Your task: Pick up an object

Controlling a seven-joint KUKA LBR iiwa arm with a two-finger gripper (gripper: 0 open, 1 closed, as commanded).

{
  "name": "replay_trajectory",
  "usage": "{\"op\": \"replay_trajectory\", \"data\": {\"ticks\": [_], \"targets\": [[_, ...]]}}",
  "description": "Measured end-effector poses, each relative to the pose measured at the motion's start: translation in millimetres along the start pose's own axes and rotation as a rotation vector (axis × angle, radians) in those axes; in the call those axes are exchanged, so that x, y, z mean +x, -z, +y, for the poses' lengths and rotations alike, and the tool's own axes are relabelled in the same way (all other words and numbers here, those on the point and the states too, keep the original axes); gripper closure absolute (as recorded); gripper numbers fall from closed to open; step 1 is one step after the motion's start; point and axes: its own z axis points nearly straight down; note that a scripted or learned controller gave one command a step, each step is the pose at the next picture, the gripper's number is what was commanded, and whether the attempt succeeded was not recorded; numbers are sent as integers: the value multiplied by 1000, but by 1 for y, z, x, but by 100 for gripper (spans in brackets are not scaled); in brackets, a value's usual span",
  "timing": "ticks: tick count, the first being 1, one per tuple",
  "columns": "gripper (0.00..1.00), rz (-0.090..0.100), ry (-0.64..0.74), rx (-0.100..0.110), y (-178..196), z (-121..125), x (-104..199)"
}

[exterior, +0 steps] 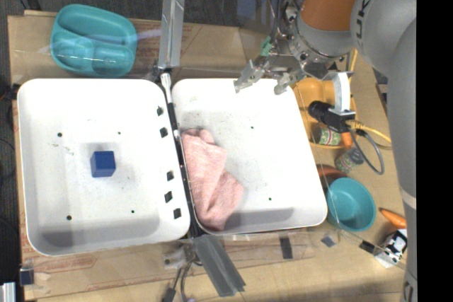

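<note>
A pink cloth (pixel 210 177) lies crumpled along the left wall of the right bin (pixel 283 173). A small blue cube (pixel 103 163) sits in the left bin (pixel 42 152), a little left of its middle. My gripper (pixel 266 80) hangs over the far edge of the right bin, well above and behind the cloth. Its two grey fingers (pixel 246 77) are spread apart with nothing between them.
A turquoise plastic container (pixel 93 39) lies behind the left bin. To the right of the right bin stand a teal bowl (pixel 352 203), a yellow object (pixel 316 91) and other small items with cables. A metal bar (pixel 170 32) runs back from the divider between the bins.
</note>
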Motion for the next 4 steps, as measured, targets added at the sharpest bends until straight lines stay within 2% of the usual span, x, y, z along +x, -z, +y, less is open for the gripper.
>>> {"op": "replay_trajectory", "data": {"ticks": [1, 2, 3, 4], "targets": [[0, 1, -19, 1, -89, -84, -16], [0, 1, 68, -5, -195, -87, -2], [0, 0, -15, -4, -195, -37, 11], [0, 1, 78, -4, -195, -96, -12]]}}
